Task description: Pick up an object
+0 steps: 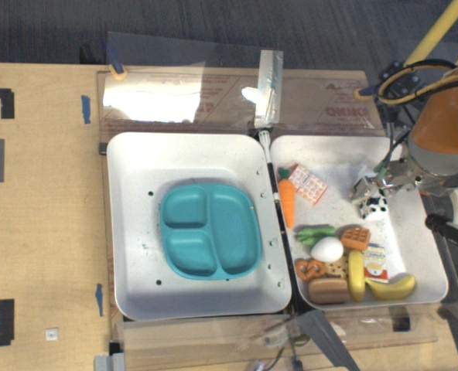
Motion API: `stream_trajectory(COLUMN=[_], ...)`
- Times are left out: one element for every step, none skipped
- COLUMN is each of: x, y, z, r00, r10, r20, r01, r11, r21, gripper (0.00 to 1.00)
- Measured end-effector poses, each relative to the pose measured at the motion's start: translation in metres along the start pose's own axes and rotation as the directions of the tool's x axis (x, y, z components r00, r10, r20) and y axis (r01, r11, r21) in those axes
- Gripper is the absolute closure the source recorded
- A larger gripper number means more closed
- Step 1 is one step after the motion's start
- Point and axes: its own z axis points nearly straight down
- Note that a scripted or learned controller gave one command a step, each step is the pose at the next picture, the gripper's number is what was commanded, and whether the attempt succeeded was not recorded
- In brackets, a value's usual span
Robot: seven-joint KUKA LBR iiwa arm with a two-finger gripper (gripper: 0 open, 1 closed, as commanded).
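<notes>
**Pick not yet made; pincer low in right bin**

Nearest the camera, well off from the pincer: banana, sausage, pretzel, egg, waffle, packed touching; a miss or a double grab is judged likely there; carrot and patterned packet lie beyond, apart; a small black-and-white object is seen just beside the pincer; its opening cannot be told; nothing is seen held.

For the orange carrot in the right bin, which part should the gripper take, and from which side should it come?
Probably the carrot's thick upper part, coming straight down from above with the fingers closing across its width. It lies flat and lengthwise along the right bin's left wall, so a sideways approach looks blocked. The red-patterned packet sits close on its right.
</notes>
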Motion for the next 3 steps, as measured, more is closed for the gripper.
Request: stream_trajectory(x=[0.009, 0.050, 0.093], y=[-0.080, -0.091, -0.106], z=[0.010, -0.090, -0.148], r00=[0.997, 0.975, 0.990], r10=[-0.078, -0.224, -0.139], r20=[0.000, 0.000, -0.001], r01=[0.078, 0.224, 0.139], r11=[0.997, 0.975, 0.990], r21=[0.004, 0.000, 0.002], gripper=[1.00, 1.00, 1.00])
